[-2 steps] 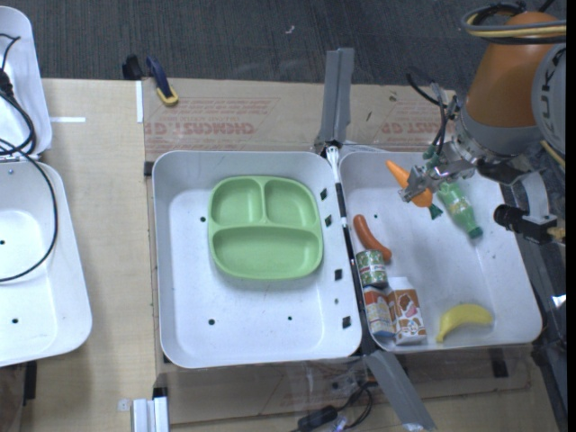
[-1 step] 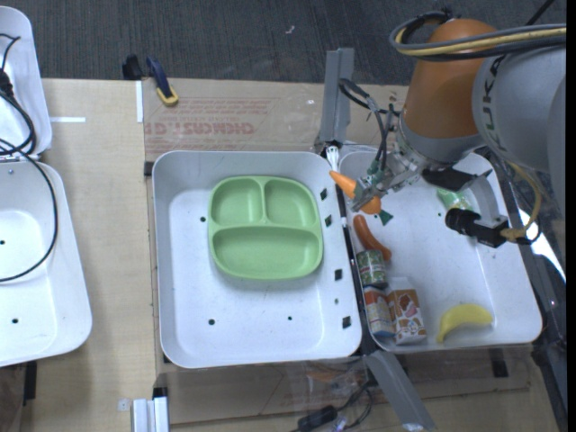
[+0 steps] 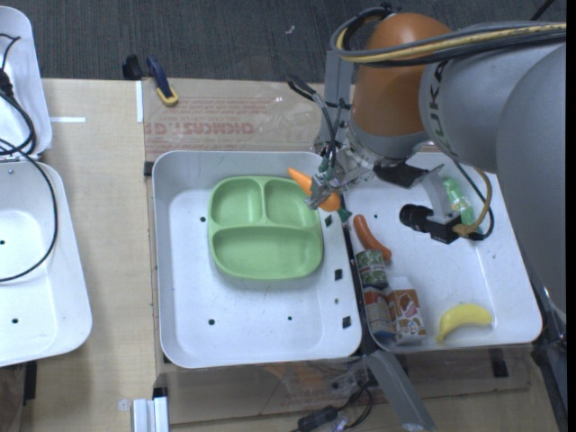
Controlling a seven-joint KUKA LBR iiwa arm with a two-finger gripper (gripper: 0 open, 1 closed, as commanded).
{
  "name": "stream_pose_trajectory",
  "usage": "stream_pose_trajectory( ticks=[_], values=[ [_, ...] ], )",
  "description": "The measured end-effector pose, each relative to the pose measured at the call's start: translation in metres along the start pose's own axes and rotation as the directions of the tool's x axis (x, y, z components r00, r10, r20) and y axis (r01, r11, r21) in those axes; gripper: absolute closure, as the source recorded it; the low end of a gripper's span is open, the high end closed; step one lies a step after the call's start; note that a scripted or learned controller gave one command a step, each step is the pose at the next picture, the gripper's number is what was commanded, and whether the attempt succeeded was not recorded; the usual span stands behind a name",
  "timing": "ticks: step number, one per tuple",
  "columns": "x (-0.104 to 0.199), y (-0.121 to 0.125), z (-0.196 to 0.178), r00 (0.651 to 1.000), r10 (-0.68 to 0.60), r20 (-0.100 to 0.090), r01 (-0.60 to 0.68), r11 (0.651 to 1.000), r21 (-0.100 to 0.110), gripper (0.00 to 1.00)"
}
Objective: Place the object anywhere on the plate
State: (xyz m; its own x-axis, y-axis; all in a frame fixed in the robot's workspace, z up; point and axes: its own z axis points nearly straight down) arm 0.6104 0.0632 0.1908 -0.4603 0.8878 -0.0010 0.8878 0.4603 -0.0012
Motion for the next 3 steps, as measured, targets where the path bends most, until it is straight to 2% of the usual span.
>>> stream_pose_trajectory(
  ticks=[1,2,3],
  values=[
    [-0.0002,0.0000,-0.0001,1.000,0.001,0.000,-0.001,1.000,0.000,0.00],
    [-0.0014,0.0000,-0.0088,1.000,0.001,0.001,-0.001,1.000,0.000,1.00],
    [-0.0014,-0.0001,-0.0088,1.000,0.001,0.001,-0.001,1.000,0.001,0.00]
  ],
)
